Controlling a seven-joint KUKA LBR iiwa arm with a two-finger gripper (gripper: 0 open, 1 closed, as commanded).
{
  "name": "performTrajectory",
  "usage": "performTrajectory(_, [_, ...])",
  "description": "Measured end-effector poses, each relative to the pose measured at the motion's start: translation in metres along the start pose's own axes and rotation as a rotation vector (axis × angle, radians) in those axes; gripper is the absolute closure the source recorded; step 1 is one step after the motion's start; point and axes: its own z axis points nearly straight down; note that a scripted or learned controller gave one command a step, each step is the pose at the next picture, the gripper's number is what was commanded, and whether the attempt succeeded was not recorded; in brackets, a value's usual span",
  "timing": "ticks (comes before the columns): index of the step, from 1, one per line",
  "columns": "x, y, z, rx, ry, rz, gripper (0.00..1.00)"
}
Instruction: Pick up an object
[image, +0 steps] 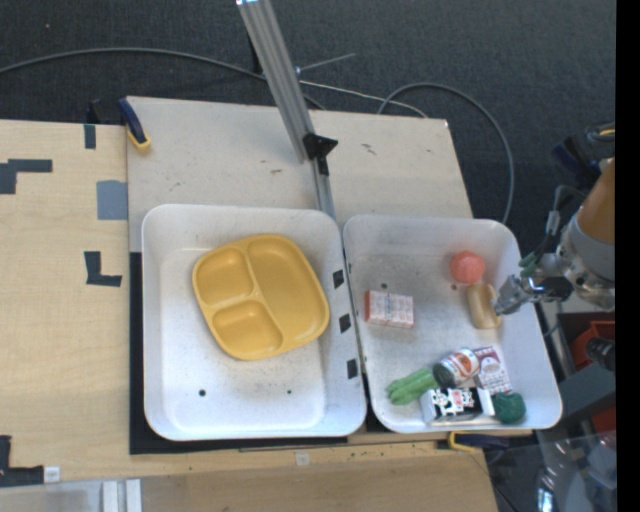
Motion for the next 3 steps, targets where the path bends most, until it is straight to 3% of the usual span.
performTrajectory(3, [0.149,0.048,0.002,0.006,0.002,-0.005,1.00])
